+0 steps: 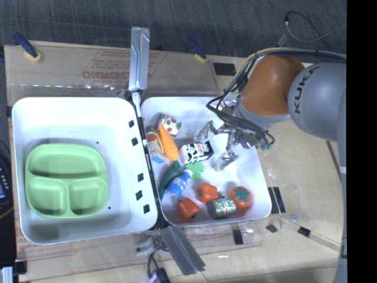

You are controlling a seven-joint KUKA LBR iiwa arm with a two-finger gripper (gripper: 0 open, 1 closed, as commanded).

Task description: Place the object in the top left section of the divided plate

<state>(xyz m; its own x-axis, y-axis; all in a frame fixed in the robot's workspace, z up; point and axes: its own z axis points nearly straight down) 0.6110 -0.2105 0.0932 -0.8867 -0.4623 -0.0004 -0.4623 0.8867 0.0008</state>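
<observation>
The task names no one object, so we take the likeliest pick to be the black-and-white carton near the middle of the right bin, just left of the gripper. It lies tilted on the bin floor, close beside the carrot and the green piece below it. We judge it light and fairly stiff – a small toy pack with flat faces, smooth enough to slip if pinched at a corner. The best hold looks to be across its two long flat sides, near the middle, with the fingers coming straight down.

Whether the gripper is open or closed we cannot tell; nothing visibly sits in it. It hovers low over the bin's bare floor, right of the carton.

Around these lie more toy foods: a spotted ball at the top, a blue bottle, a red pepper, two tomatoes and a small can along the bottom edge. The round ones would roll – poorer picks.

The green plate sits in the left bin, well apart from the carton. Its top left section is the long compartment along its upper side, as far as we can judge.
</observation>
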